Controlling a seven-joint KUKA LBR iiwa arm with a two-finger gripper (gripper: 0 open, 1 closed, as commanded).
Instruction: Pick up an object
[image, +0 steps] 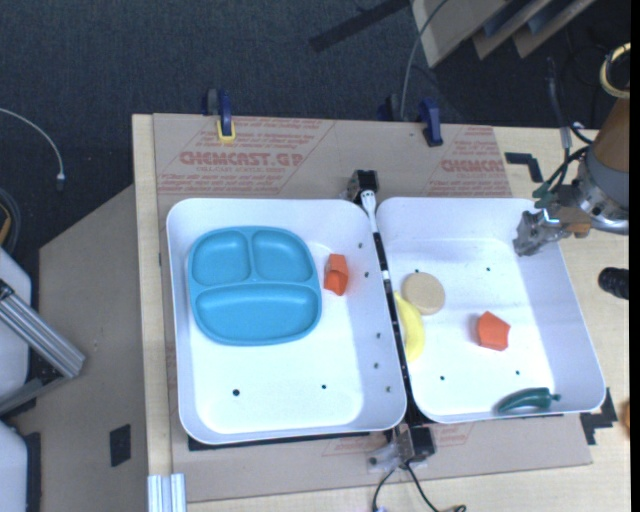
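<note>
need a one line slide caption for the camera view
Gripper at the right bin's far corner; orange block, tan disc and banana inside, blue divided plate in the left bin.

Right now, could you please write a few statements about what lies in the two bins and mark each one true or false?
1. The blue divided plate lies in the left bin. True.
2. A yellow banana lies in the right bin near the divide between the bins. True.
3. The round tan disc sits on the blue divided plate. False: it lies in the right bin, touching the banana.
4. Both orange blocks are in the right bin. False: one orange block is there; the other is in the left bin beside the plate.
5. The end effector holds the green object. False: that lies at the right bin's near edge, far from it.
</note>
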